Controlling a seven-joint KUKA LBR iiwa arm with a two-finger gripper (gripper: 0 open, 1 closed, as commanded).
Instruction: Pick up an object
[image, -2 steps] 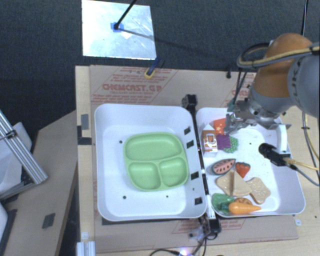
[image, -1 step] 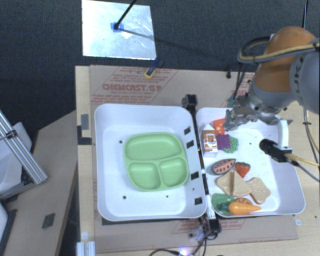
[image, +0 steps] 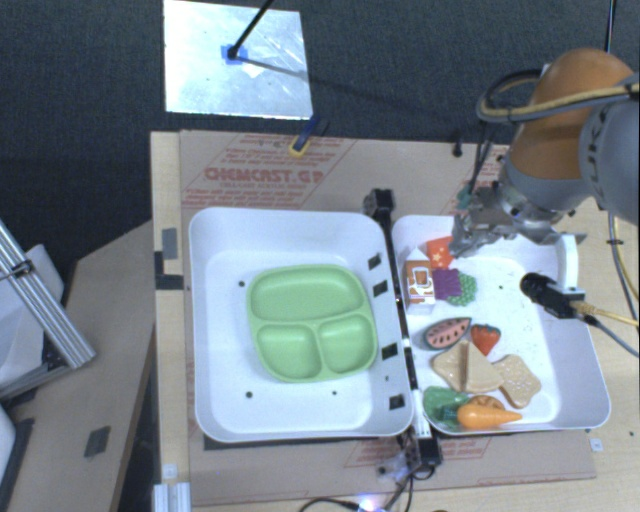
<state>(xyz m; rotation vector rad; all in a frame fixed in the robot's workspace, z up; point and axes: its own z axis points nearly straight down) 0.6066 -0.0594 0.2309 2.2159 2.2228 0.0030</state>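
The gripper (image: 468, 238) sits low over the rear left part of the right bin (image: 580, 350), reaching in from the right. Its fingers are blocked by the wrist body; whether they are wide or narrow cannot be told, and nothing is seen held between them.

Nearest candidate: an orange-red piece (image: 438, 249) lying just beside the gripper, on its left. A white box (image: 419, 281) and a purple grape cluster (image: 455, 286) lie just in front of that piece, toward the camera. The box's long axis runs roughly front to back, parallel to the divider between the bins.

Further toward the front of the same bin: a watermelon slice (image: 448, 332), a red piece (image: 485, 339), bread slices (image: 487, 373) and a carrot (image: 485, 412). These are well apart from the gripper.

The left bin (image: 215, 300) holds a green tray (image: 310, 322).

Judgement: the coming move calls for a short shift left and forward, then a descent. The items are crowded, so a neighbour may be nudged.
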